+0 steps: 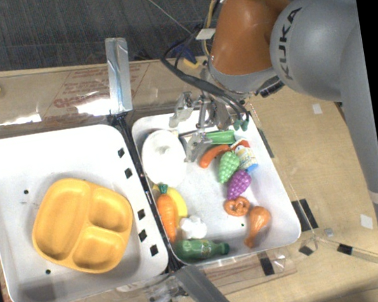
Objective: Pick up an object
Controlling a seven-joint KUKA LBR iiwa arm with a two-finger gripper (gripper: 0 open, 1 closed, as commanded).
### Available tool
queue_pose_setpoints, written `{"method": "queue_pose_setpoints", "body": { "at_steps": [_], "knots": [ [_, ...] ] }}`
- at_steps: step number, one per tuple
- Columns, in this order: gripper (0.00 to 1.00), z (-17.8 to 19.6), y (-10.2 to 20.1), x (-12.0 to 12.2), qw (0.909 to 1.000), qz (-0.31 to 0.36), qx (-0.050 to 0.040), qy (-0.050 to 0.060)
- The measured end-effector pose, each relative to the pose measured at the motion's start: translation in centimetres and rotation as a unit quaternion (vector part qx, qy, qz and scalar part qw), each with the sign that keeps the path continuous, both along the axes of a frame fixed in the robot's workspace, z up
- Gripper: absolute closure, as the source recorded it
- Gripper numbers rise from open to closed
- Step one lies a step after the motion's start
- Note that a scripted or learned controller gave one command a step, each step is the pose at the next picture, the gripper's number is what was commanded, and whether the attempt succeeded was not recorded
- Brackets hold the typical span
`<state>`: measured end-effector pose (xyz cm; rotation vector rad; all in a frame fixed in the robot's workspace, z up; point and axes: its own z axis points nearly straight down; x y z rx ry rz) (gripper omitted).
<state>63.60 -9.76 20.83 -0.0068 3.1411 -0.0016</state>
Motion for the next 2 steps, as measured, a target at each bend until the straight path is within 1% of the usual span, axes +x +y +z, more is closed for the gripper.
{"method": "queue_pose_setpoints", "body": {
  "at_steps": [1,2],
  "knots": [
    [0.00,-7.3,-9.2,1.9,0.9966,0.082,0.0004,0.002],
    [0.00,-11.4,-11.2,-2.5,0.9983,0.058,-0.0003,-0.002]
  ]
}}
